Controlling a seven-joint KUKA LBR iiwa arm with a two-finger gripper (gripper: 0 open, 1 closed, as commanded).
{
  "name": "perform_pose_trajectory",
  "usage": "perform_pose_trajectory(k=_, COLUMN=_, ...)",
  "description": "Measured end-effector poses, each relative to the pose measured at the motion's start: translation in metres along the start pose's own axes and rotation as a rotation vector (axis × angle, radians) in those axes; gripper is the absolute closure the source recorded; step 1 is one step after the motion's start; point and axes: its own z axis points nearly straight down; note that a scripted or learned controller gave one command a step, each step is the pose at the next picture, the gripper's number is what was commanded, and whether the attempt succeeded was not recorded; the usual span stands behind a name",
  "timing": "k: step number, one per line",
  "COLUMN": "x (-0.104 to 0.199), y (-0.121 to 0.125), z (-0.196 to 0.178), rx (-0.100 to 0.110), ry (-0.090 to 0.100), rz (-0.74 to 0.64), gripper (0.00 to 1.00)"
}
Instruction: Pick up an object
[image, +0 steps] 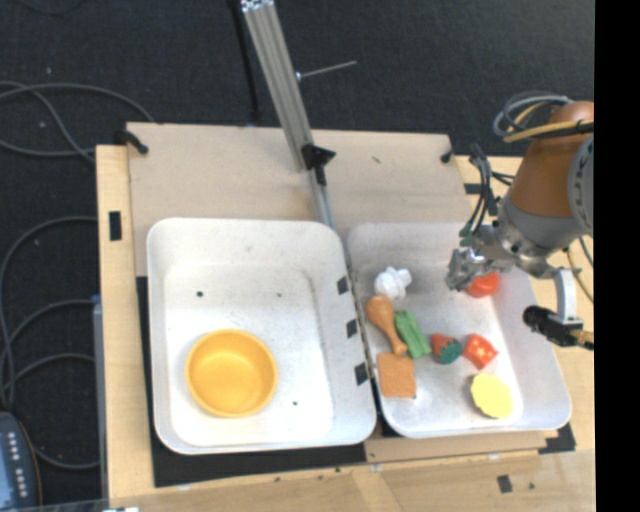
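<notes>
Gripper (468, 272) low in right bin (440, 425), near table's back right corner. Small red-orange toy (484, 285) touching it, on side toward table's right edge. Jaws blurry: spread or pinching, cannot tell. Maybe toy just beside them.

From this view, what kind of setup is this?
Likely a robot grasping test bench: two white bins on a board, toy food and a yellow bowl as pick objects, cables on dark carpet.
</notes>
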Motion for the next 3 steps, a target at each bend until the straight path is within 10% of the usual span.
perform_pose_trajectory(k=2, x=-0.011, y=0.002, z=-0.045, rx=-0.001, ry=-0.002, rz=-0.002, gripper=1.00)
perform_pose_trajectory(k=3, x=0.043, y=0.007, z=-0.040, rx=0.001, ry=0.001, rz=-0.009, gripper=1.00)
